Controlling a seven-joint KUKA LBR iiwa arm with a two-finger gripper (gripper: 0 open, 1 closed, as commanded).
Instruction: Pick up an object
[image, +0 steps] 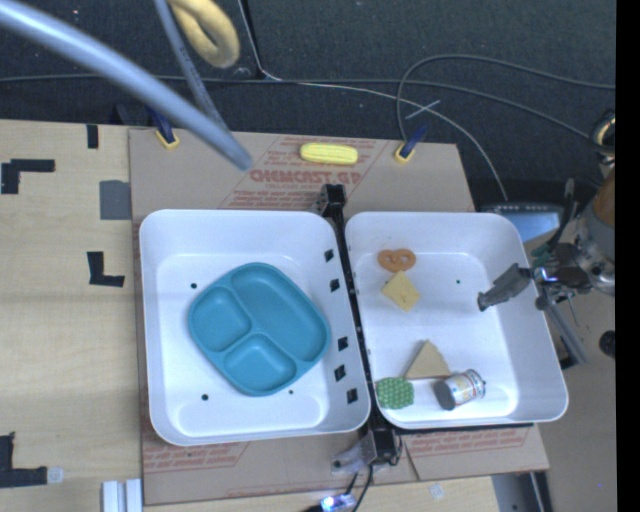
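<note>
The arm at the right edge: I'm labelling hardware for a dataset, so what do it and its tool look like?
The arm shows a blurred pale grey and orange-brown patch at the right edge. Its tool is dark grey, with slim metal parts and thin dark cables around the wrist.

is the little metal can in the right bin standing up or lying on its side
Lying on its side: the can shows its long silver side, dark end pointing left, near the right bin's front wall.

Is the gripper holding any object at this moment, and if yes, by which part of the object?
Nothing is held. The gripper hangs over the right side of the right bin, with no object between its fingers; the yellow block lies apart from it.
</note>
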